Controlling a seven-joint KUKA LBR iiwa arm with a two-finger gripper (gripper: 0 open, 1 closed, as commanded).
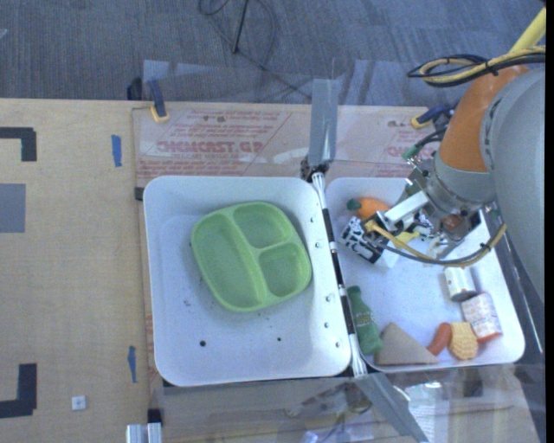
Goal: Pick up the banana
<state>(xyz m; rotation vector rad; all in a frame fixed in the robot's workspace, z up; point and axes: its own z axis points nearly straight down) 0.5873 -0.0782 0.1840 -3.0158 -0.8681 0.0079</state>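
A robotics lab: KUKA arm (518,164) on the right, plywood bench (69,260) marked with blue tape (116,150), loose cables (238,26) on grey carpet (86,35) beyond.

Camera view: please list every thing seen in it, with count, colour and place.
left bin: one, white, left on the bench
right bin: one, white, beside it
plate: one, green, three compartments, in left bin
round piece: one, orange with green top, right bin, back
long piece: one, green, along right bin's left wall
wedge: one, tan, right bin, front
small piece: one, orange, right of the wedge
ridged piece: one, yellow, beside the small piece
can: one, white and red, right bin, right side
cylinder: one, white, behind the can
arm: one, grey with orange band, above right bin's back
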